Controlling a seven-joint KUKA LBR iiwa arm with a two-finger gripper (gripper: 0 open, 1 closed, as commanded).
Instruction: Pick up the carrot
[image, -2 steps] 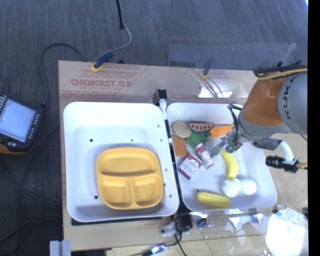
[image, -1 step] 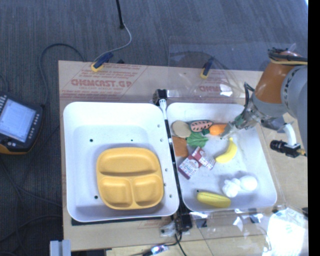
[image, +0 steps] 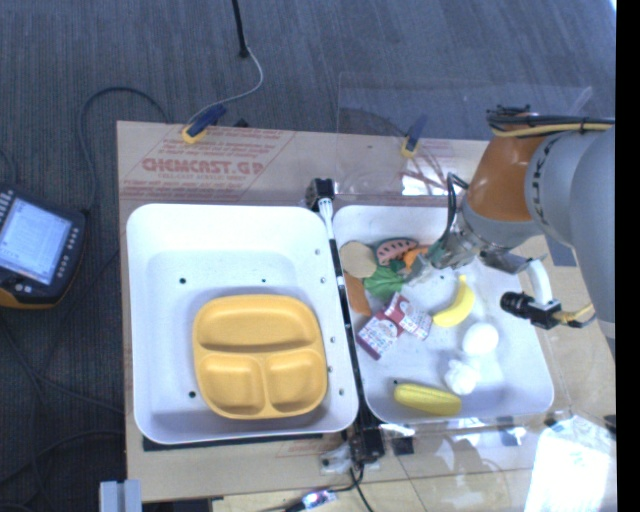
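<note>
Bright, even overhead light falls on the counter (image: 200, 150), washing the two white bins almost to a blank. The left bin (image: 160, 240) shows only faint shading along its inner walls, while the yellow tray (image: 258, 352) carries a soft sheen. Glare streaks the clear plastic sheet (image: 470, 432) at the near edge (and blows out the lower right corner). The picture is slightly soft throughout, and the dark carpet (image: 60, 60) looks grainy.

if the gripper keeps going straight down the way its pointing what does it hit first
Probably the carrot, the orange piece by the green leafy toy right under the gripper. Depth is hard to judge from this slanted view.
</note>
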